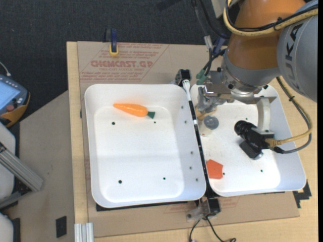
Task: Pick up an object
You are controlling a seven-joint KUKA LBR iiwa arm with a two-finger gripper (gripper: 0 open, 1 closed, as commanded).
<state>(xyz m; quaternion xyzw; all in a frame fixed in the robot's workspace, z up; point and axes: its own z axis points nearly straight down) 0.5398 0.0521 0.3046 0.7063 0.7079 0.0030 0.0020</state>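
Observation:
An orange toy carrot (131, 109) with a green stub lies in the back half of the left bin (101, 150). In the right bin (282, 180), an orange-red block (215, 169) sits near the front left corner. A small grey disc (211, 122) lies near that bin's left wall. My gripper (206, 111) hangs over the right bin's back left part, just above and left of the grey disc. Nothing shows between its fingers.
A cardboard sheet (126, 59) lies under both bins, with a blue-and-yellow clamp (114, 40) at its back edge. The ridge (196, 135) where the two bins meet runs just left of the gripper. A blue-screened device (10, 97) sits at the far left.

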